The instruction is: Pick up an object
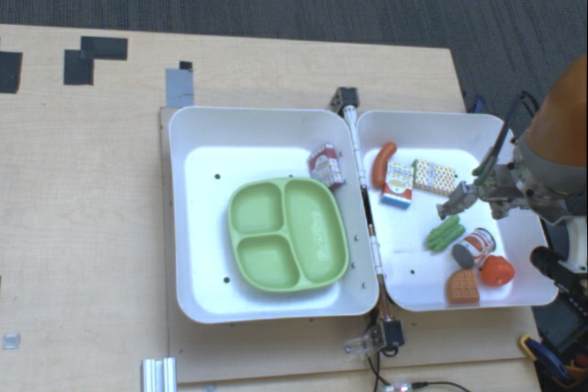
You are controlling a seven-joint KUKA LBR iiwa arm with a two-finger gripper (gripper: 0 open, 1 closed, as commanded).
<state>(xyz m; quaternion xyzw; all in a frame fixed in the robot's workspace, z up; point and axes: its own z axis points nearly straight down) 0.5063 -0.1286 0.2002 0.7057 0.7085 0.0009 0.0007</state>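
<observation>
Grey arm (551,151) reaching over right bin (432,128)

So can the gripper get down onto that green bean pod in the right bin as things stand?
Probably yes. The gripper hangs just above the green bean pod, whose top is uncovered; the small can lies close beside it and could crowd one finger.

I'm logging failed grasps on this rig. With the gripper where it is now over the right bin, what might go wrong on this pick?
The gripper hovers just above the green toy, which lies close to the small can and the red tomato. Closing there may catch two items or knock the can aside. The green toy is slim and tilted, so the fingers may slip off it. The right bin is crowded, so a descent could shove neighbours.
</observation>
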